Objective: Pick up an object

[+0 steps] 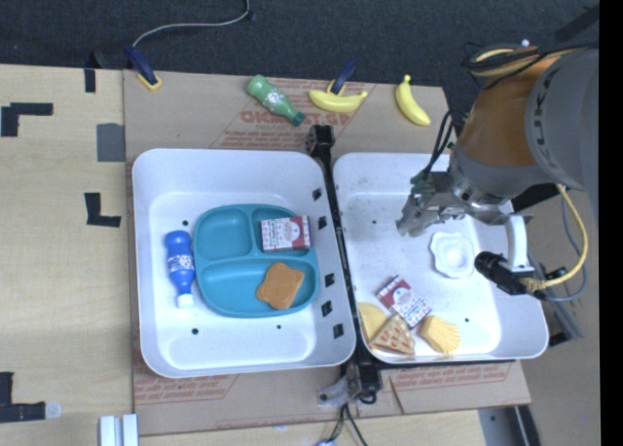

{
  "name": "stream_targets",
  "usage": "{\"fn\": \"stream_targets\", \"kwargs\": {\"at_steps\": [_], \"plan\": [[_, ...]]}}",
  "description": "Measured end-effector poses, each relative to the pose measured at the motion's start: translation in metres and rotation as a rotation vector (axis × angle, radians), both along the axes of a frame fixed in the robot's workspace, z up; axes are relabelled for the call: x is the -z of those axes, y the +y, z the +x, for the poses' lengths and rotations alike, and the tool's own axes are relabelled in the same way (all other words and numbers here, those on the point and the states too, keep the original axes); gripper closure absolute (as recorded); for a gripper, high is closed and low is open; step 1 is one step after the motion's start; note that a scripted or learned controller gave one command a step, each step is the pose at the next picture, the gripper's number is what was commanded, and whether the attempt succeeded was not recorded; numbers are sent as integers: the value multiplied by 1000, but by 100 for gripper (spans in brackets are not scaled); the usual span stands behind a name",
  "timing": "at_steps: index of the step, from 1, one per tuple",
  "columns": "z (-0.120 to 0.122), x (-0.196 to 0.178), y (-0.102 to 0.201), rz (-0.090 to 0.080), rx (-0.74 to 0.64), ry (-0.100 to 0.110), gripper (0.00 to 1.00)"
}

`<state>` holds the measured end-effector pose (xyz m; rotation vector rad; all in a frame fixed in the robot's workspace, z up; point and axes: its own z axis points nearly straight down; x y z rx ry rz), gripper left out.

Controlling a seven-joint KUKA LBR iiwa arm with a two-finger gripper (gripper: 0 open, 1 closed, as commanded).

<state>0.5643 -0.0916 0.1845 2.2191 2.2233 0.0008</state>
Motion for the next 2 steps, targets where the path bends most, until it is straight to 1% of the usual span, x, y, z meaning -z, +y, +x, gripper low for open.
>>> {"fn": "stream_targets", "kwargs": {"at_steps": [1, 2], "plan": [[-1, 1, 0, 0, 1, 2, 0], [-64, 99, -5, 1, 2, 1, 0]]}}
